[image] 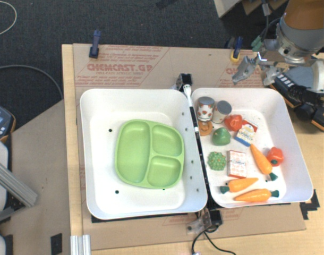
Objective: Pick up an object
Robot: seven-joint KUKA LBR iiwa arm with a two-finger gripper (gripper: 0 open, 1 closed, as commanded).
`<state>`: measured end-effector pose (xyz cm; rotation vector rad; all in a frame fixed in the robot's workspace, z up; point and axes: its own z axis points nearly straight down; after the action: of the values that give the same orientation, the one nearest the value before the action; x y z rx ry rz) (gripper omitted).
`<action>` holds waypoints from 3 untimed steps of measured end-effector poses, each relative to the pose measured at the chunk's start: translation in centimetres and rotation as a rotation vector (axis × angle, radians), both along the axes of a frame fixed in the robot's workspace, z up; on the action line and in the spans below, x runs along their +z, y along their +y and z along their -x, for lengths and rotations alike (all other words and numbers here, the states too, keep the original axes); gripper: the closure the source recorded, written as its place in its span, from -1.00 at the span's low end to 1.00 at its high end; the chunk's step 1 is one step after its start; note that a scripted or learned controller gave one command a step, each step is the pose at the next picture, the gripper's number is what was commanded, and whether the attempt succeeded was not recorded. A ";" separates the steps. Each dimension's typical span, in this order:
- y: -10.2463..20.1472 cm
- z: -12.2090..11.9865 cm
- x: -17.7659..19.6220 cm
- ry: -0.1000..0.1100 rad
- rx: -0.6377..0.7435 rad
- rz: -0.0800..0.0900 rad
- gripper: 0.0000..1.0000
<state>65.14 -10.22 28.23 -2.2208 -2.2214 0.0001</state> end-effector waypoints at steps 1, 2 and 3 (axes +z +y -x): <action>-9.2 4.9 -0.5 0.003 -0.011 0.004 -1.00; -12.4 13.5 -14.9 0.019 -0.008 -0.004 -1.00; -12.2 17.4 -11.3 0.001 -0.003 -0.002 -1.00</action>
<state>47.75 -22.41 16.96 -2.2225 -2.2167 0.0000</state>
